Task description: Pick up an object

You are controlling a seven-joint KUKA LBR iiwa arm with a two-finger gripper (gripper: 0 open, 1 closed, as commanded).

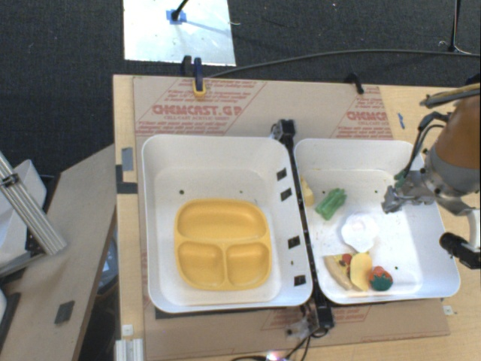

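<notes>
over the right bin [432,277] now, gripper [394,201] hanging near its right wall, well above the floor; cannot tell how wide it stands. nothing visibly held. just left of it, a green toy [331,203] lying tilted near the divider, a white lid-like piece [360,232] beside it. nearer, a yellow wedge [361,269] touching a small red-and-green toy [381,278]. over in the left bin [161,201], a yellow divided tray [222,243] sitting flat.
</notes>
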